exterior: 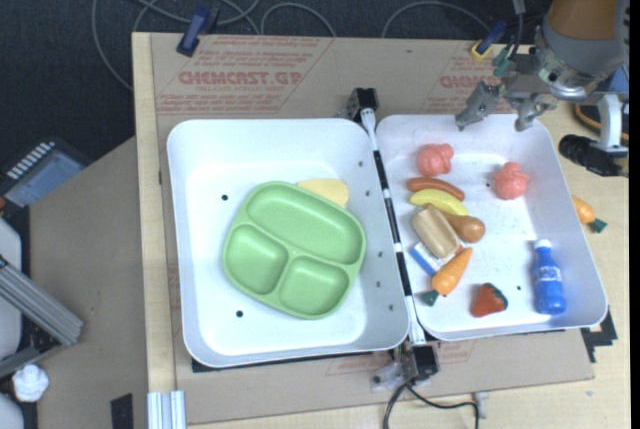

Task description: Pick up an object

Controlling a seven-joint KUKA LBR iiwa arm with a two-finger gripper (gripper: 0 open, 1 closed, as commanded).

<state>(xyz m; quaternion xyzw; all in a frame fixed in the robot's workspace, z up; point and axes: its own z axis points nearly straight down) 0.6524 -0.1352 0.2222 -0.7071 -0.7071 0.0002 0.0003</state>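
Observation:
My gripper point(497, 111) hangs over the far edge of the right bin point(570, 217), its two fingers spread open with nothing between them. In that bin lie two pink lumps point(434, 159) point(511, 180), a hot dog point(436, 187), a banana point(441, 204), a bread roll point(434, 230), a brown piece point(470, 229), a carrot point(452, 271), a strawberry point(488, 300) and a blue bottle point(547, 277). The nearer pink lump sits just below and right of the gripper.
The left bin point(200, 167) holds a green divided plate point(293, 248) with a yellow piece point(324, 190) behind it. A small orange item point(584, 212) lies on the right bin's outer rim. Cables and clamps sit around the bench.

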